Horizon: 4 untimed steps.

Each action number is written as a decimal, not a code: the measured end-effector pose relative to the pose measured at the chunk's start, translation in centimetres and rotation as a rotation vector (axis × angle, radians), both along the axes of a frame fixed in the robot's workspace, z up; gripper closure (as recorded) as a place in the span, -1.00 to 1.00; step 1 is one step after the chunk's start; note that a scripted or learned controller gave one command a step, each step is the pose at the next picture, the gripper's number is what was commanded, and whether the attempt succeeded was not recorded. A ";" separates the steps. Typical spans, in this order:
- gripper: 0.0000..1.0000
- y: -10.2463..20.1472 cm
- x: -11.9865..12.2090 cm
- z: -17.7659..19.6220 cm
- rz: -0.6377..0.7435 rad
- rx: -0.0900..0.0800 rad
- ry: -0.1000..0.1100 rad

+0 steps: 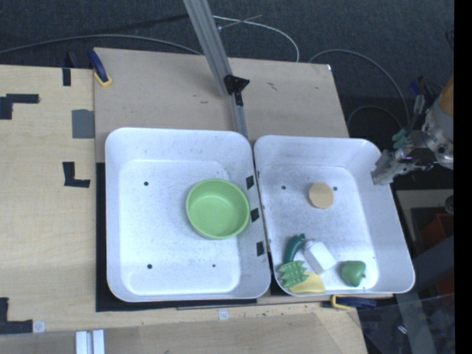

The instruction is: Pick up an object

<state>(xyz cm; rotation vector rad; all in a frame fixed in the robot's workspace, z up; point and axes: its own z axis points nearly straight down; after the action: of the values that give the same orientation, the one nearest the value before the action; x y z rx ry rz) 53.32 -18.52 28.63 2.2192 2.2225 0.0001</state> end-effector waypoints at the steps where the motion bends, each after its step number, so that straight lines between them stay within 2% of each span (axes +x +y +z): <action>1: 1.00 5.9 2.0 -0.2 0.006 0.002 0.002; 3: 1.00 15.6 5.9 -0.3 0.004 0.001 0.001; 4: 1.00 20.3 6.9 -2.5 0.004 0.001 0.005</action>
<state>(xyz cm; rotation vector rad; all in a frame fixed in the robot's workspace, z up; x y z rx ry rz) 60.27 1.74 26.14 2.2175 2.2297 -0.0039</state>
